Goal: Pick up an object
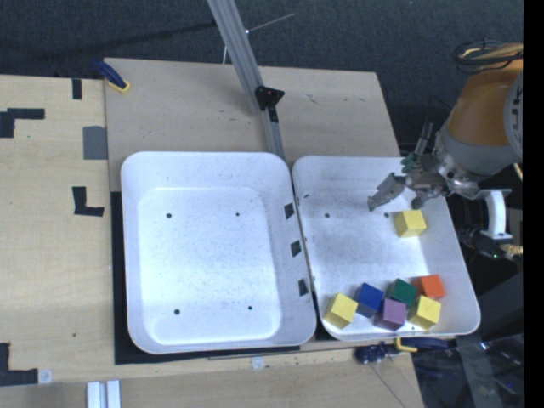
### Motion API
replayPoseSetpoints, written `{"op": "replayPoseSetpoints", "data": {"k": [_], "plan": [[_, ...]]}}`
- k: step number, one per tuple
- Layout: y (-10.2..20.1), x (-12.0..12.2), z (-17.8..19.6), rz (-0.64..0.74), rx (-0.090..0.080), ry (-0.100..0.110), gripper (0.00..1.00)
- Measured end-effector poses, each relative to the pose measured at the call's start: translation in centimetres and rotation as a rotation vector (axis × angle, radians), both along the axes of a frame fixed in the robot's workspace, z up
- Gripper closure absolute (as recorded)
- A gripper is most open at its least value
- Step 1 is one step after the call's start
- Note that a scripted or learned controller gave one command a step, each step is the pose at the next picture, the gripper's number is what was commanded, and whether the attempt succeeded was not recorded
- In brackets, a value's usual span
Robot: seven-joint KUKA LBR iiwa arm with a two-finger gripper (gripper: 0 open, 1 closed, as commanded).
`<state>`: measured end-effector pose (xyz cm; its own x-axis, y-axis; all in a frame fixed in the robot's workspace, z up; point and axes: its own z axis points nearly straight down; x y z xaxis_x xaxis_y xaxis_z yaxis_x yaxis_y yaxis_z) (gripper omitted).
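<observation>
From above: the hand [398, 192] hovers over the right bin [340, 177], fingers spread and holding nothing, with the lone yellow cube [410, 223] just beside it on the bin floor. That cube looks small, rigid and light, probably smooth-faced; two opposite flat sides are the place to pinch. Further from the hand, more cubes huddle at the bin's near rim: yellow, blue, purple, green, orange.
</observation>
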<state>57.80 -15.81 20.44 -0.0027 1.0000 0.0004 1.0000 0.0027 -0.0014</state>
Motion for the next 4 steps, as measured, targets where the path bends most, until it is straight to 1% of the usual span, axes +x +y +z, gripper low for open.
{"op": "replayPoseSetpoints", "data": {"k": [1, 2, 3, 4], "plan": [[0.0, 0.0, 0.0, -0.001, 0.000, 0.000, 0.00], [0.0, 0.6, -4.7, -0.001, -0.001, 0.004, 0.00], [0.0, 0.4, -9.0, -0.001, -0.001, 0.004, 0.00], [0.1, 0.3, -11.4, -0.001, -0.001, 0.003, 0.00]]}}
